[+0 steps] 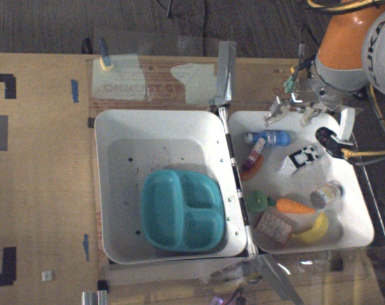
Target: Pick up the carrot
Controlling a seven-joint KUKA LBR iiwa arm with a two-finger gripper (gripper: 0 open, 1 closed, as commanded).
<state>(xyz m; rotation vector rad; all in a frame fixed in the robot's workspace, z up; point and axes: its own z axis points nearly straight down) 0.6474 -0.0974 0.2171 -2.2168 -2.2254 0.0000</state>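
Gripper [293,108] at far edge of right bin [364,224], carrot [295,206] untouched.
Fingers look spread apart w/ nothing between them, hovering near the far-left corner of the bin, above the blue bottle [273,137]. Carrot lies in the near part of the bin, well apart from gripper, green top pointing left, btw. a small jar [326,194] on its right and a banana [314,229] just nearer. Teal divided tray [182,211] sits in left bin [116,138].
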